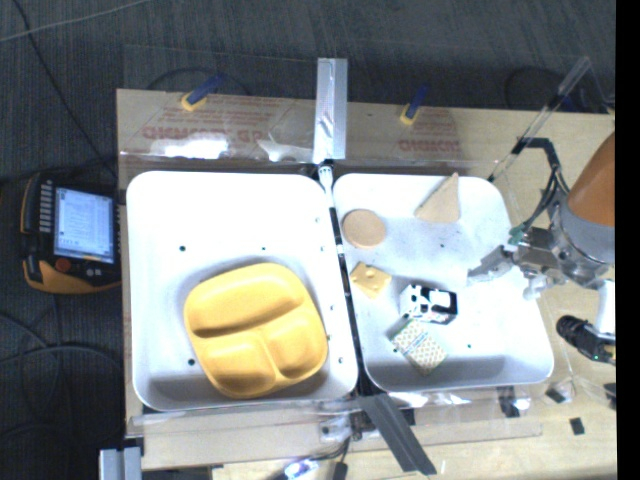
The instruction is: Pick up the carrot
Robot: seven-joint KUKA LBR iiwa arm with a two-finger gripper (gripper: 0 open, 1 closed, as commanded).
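I see the gripper [497, 261] over the right bin's [520, 363] right edge; its grip state I cannot tell. The yellow divided tray [256, 326] lies in the left bin [160, 208].

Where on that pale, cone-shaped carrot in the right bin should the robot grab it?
Probably across the carrot at mid-length, coming straight down from above. It lies flat on the floor of the right bin, its tip pointing toward the far wall and its wide end toward the near side. The middle looks narrow enough to close on, with bare floor on both sides.
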